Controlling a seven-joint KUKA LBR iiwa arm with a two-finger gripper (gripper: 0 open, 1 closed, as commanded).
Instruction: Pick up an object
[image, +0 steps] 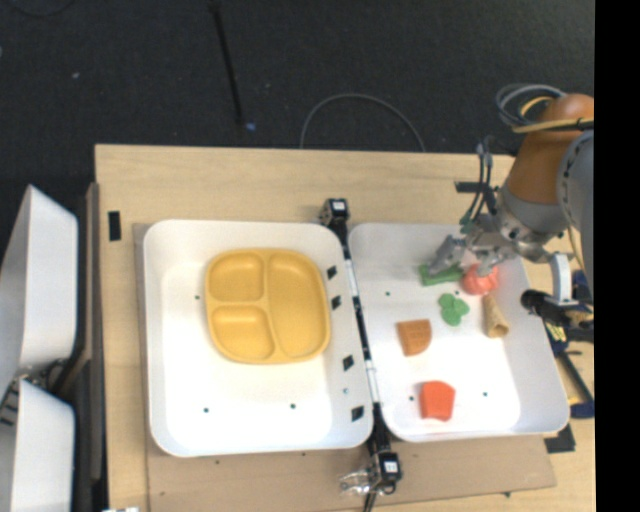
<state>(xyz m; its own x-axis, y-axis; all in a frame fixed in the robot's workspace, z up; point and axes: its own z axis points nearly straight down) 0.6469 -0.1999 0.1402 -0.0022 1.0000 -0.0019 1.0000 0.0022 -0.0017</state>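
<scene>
1. I see the gripper (468, 252) low in the upper part of the right bin (400, 250), the arm (545, 175) entering from the frame's right edge; I cannot tell how the jaws stand.
2. A green piece (440, 269) and a red piece (481, 281) lie just beside the fingertips; a green lump (453, 309), a tan cone (495, 318), an orange block (414, 336) and a red-orange block (436, 399) sit lower in that bin.
3. A yellow divided plate (267, 305) rests in the left bin (170, 400).

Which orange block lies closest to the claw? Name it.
The tan-orange block at the right bin's middle; the redder orange block sits lower, farther from the claw.
</scene>
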